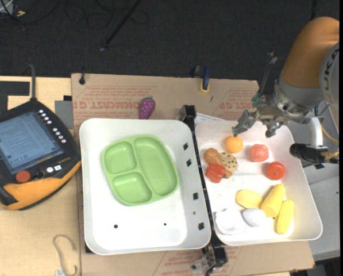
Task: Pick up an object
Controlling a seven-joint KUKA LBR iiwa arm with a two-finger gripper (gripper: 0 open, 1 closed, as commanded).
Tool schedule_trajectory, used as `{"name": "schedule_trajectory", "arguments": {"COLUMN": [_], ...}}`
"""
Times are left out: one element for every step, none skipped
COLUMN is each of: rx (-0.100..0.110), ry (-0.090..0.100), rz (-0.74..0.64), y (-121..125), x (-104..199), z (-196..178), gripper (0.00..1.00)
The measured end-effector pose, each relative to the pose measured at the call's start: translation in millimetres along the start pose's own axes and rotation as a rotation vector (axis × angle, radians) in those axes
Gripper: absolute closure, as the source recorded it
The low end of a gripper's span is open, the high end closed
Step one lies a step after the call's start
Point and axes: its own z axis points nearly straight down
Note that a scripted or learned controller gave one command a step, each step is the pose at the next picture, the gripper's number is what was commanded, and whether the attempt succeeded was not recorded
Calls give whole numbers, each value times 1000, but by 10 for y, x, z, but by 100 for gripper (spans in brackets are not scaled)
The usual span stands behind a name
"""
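Observation:
My gripper [256,126] hangs open over the back of the right bin [309,211], its two fingers spread with nothing between them. Just below its left finger lies a small orange ball [234,144]. A pink-red round fruit [259,152] and a red tomato [274,170] lie below the right finger. Further left sit a brown piece [212,154], a red piece [215,173] and a speckled cookie [230,164]. Near the front are yellow pieces [249,198] [273,200] [284,216] and white pieces [253,217] [228,220].
The left bin [96,211] holds a green three-compartment tray [139,169]. A purple grape bunch [146,107] lies on the cardboard behind the left bin. A teach pendant [24,148] rests at the far left.

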Motion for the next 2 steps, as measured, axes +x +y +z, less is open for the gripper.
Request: {"name": "schedule_trajectory", "arguments": {"rx": [-13,-7], "ry": [-2,0], "rz": [-2,1], "y": [24,-48], "x": [-1,73], "z": [-85,473], "gripper": [0,0]}}
